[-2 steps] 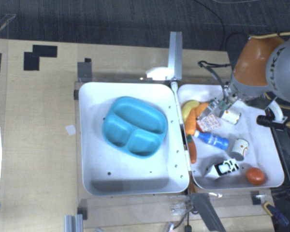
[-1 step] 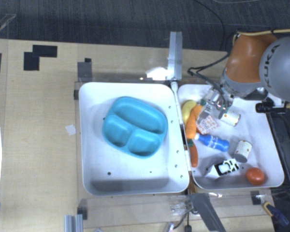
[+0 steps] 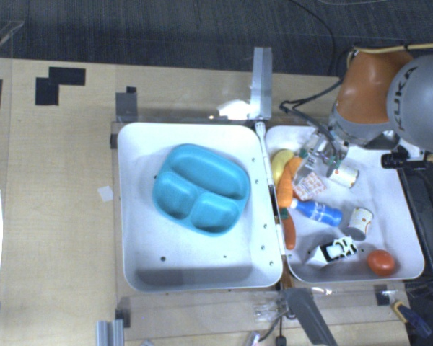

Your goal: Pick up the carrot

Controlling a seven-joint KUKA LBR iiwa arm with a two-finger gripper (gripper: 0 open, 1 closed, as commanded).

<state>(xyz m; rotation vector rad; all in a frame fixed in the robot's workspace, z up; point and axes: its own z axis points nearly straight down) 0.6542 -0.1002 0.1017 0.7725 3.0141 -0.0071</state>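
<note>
Pincer (image 3: 319, 156) sits in the upper part of the right-hand bin (image 3: 411, 215), hanging from the grey arm (image 3: 390, 92) that comes in from the upper right of the frame — whether it is apart or together I cannot tell, since the metal parts blur into the clutter beneath them.

The carrot (image 3: 287, 182) lies just left of the pincer, along the bin's left wall, running roughly top to bottom of the frame with its upper end tucked against a yellow fruit-like piece (image 3: 279, 163). A checked red-and-white packet (image 3: 308, 186) rests against its right side, and a blue bottle (image 3: 319, 212) lies just below that. A second, redder elongated piece (image 3: 289, 231) continues down the same wall and could be mistaken for the target.

To do this step well, I judge the pincer should shift left and come down over the middle of the orange body, closing across its narrow width — that is, left to right in the frame. The wall on one side and the packet on the other leave little room, so a centred descent matters; off to the right it would likely catch the packet instead. A straight lift afterwards would keep the carrot from dragging on the yellow piece.

The left-hand bin (image 3: 137, 193) holds a blue divided tray (image 3: 200, 188), well apart from all this.
</note>
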